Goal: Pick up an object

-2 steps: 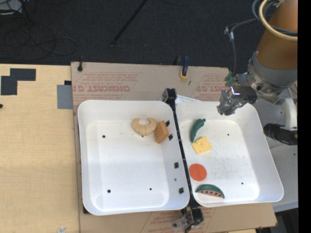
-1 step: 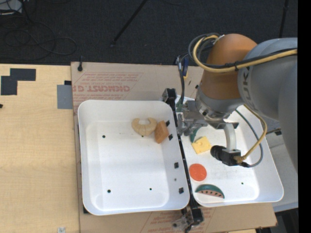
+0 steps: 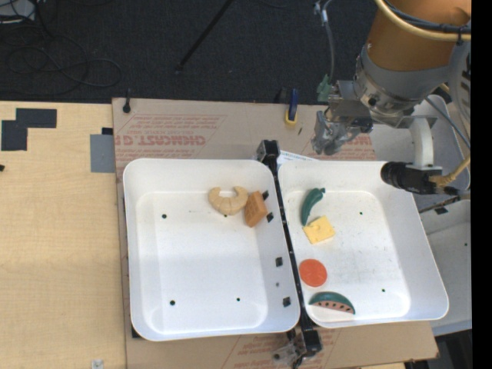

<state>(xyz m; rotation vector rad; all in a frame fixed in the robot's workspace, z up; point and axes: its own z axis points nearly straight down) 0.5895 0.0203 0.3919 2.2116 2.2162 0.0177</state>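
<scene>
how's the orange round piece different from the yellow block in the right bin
The orange round piece is a flat disc; the yellow block is a squarish, wedge-like chunk with corners. The disc is orange-red, the block pale yellow. The disc lies nearer the bin's front, just above the watermelon slice; the block lies farther back, just below the green pepper. Both rest loose in the right bin, near its left wall, apart from the gripper.
</scene>
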